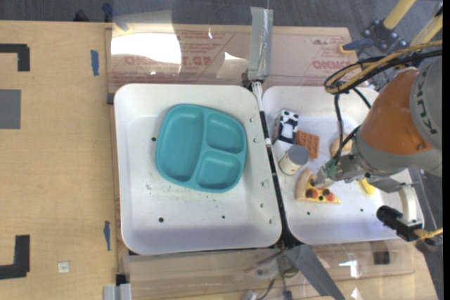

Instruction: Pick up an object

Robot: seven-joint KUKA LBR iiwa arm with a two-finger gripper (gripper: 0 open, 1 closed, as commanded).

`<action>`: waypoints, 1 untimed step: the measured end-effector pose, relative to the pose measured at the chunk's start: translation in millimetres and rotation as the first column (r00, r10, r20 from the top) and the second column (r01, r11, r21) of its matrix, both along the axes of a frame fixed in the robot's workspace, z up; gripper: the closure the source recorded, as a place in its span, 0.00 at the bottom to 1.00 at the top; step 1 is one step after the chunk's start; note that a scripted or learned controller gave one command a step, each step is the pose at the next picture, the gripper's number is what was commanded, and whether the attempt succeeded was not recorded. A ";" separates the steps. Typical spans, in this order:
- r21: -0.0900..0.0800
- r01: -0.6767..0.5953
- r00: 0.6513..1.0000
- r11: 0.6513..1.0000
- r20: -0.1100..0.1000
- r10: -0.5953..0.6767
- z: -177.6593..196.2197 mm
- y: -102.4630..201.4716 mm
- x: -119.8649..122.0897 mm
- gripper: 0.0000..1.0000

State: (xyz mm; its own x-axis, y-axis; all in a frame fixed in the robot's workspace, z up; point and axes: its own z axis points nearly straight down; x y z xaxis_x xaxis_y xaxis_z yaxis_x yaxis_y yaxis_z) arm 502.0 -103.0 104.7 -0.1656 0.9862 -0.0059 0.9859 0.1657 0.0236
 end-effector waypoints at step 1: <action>-0.013 -0.270 0.963 0.963 0.002 0.270 -7.3 -84.1 -13.2 1.00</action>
